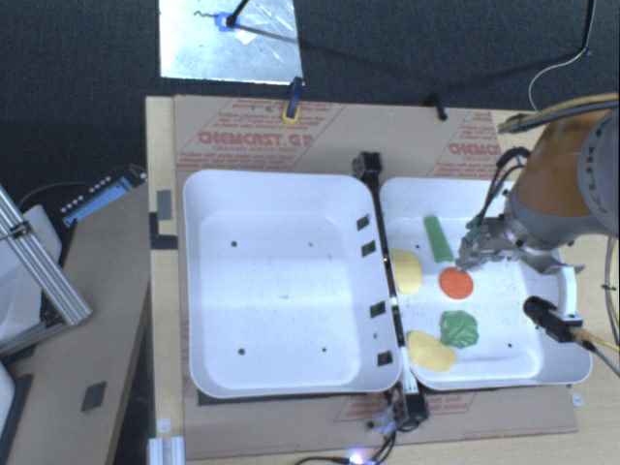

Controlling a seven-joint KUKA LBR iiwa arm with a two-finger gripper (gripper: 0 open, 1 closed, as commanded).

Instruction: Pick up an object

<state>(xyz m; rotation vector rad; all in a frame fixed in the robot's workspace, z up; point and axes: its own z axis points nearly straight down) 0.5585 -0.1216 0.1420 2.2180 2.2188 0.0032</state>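
The arm [572, 177] reaches in over the right bin [557, 356], its gripper [472, 257] low and just above the orange ball [456, 283]. From here the dark finger parts blur together, so I cannot tell whether the jaws are spread or pressed together, and nothing shows pinched between them. The ball lies on the bin floor, near its middle. A green stick [438, 237] lies just to the gripper's left. A yellow piece [407, 271] sits by the divider, a green leafy lump [459, 328] below the ball, and another yellow piece [431, 352] touching it. The left bin [208, 289] stands alongside.
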